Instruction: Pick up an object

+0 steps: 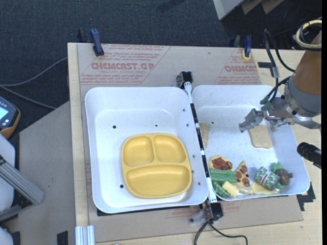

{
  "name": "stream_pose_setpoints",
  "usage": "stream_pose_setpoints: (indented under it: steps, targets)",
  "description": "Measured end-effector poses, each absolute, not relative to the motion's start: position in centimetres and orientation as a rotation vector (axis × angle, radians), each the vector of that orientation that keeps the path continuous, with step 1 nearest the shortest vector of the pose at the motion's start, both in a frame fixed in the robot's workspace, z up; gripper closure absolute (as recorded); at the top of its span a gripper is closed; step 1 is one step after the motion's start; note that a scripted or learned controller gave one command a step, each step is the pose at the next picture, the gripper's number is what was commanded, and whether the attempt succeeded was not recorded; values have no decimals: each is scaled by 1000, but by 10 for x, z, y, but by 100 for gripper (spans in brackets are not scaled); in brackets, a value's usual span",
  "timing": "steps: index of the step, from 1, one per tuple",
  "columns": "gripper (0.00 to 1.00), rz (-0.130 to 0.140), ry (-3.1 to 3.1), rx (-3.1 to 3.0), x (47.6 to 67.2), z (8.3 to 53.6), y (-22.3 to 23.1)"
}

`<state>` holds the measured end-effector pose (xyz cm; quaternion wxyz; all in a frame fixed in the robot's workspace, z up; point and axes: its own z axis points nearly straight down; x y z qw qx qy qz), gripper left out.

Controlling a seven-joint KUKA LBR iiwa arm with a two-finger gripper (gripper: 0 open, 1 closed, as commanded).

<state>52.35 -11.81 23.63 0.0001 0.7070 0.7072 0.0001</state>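
Note:
My gripper [262,123] hangs over the right bin [225,98], near its back right part, with its fingers spread open and nothing between them. Just below it a tan bread slice [262,138] lies flat on the bin floor. Along the bin's front edge sit several toy foods: a pizza slice [220,163], green beans [222,175], a second pizza wedge [242,173], a green can [265,176] and a yellow piece [230,189]. A flat tan piece [204,135] lies against the divider between the bins.
The left bin [107,111] holds a yellow divided plate [155,165]. The bins stand on a cardboard sheet [122,65] clamped at the back. The arm's orange band [311,75] and cables rise at the right.

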Motion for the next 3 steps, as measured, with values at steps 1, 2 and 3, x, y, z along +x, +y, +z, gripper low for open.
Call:
stream_pose_setpoints:
  steps: [1,2,3]
  targets:
    - [0,-7,2216,2231,533,158,-209]
    - [0,1,2225,2219,573,80,-211]
    - [100,2,2220,2218,573,95,-211]
